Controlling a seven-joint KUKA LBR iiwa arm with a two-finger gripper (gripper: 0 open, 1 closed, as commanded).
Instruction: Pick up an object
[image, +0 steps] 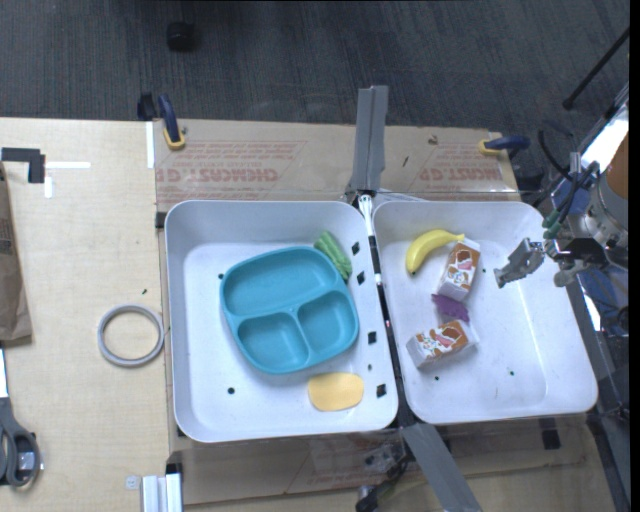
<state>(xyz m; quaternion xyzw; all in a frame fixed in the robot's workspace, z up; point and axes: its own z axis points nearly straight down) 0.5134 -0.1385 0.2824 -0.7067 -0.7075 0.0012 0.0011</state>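
Hovering at the right bin's (560, 390) upper right, the gripper (515, 265) carries nothing; whether its jaws are open is unclear. Best lower squarely over the nearby carton (459, 272), avoiding the banana (430, 247).

Red lettering runs across the cardboard sheet (330, 160) behind the two bins, upside down and too blurred to read. The small cartons' (442, 343) print is illegible.

My arm (603, 215) looks grey and silver, with a bit of orange near the top edge. Dark cables run along it — and its gripper (516, 266) is small grey metal.
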